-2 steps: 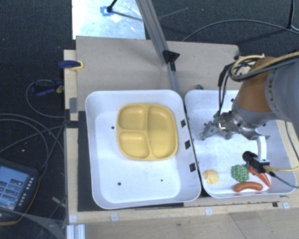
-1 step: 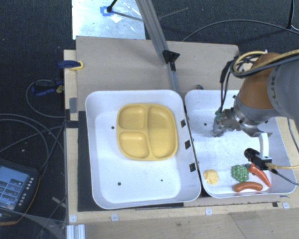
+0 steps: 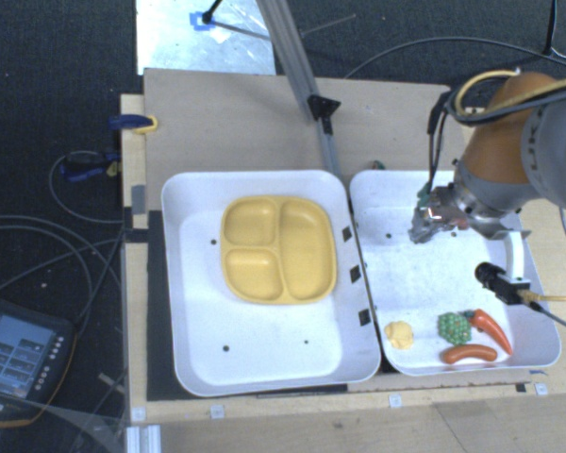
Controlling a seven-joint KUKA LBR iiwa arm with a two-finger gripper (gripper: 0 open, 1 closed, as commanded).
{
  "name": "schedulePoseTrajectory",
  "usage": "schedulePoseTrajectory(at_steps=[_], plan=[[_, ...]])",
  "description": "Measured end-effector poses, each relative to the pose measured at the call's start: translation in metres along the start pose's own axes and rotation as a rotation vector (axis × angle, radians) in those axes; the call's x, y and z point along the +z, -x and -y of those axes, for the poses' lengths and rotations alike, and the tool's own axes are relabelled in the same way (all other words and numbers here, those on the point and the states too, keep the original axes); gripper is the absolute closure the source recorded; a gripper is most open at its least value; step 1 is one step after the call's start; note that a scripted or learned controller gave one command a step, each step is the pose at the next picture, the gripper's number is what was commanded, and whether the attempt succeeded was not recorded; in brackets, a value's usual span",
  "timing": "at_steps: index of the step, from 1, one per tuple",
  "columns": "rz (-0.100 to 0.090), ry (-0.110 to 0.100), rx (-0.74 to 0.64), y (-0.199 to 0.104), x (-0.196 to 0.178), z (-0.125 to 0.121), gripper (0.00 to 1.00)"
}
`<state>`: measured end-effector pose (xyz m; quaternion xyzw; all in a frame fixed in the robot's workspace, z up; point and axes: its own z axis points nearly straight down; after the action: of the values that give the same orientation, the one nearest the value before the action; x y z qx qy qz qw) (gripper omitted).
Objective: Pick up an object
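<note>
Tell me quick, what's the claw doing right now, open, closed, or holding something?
Claw: low over the upper part of the right shallow white bin; open or closed cannot be told, and no object shows in it.

— Support? Tan bench.
— Resting directly on it? Two shallow white bins, touching: left bin, right bin. Blue-yellow clamp at left edge.

A single fixed camera is looking down at a slant from well above the surface, taking in both white bins, the left bin and the right bin, side by side, while the arm is reaching in from the view's right and dark floor is showing around the edges.
</note>
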<state>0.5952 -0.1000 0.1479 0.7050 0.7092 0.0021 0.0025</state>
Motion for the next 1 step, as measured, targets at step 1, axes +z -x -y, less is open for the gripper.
schedulePoseTrajectory(at_steps=[1], plan=[[0.001, 0.001, -0.001, 0.0038, -0.0503, -0.0111, 1.00]])
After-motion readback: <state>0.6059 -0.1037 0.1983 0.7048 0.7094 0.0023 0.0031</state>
